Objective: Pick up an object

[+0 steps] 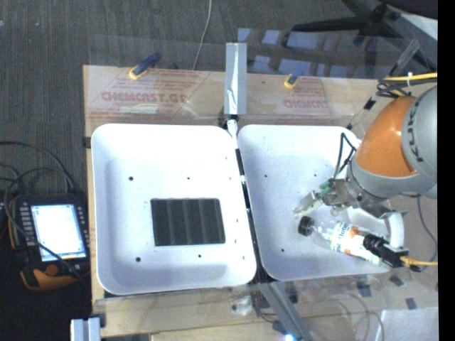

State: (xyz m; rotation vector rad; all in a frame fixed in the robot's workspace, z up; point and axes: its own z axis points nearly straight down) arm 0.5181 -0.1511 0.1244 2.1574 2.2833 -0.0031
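Robotics lab, grey carpet floor (43, 55), teach pendant (51, 234) (screen lit), office chair base (355, 9), loose cables (18, 169)

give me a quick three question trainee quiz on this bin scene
1. True or false: the dark ribbed rectangle lies in the right bin.
2. Which object lies just below the gripper: A) the clear bottle with a black cap, B) a red mug, C) a sponge?
3. Fill in: the arm has an ____ band above its wrist.

Key: 1 false, it lies in the left bin. 2 A. 3 orange.
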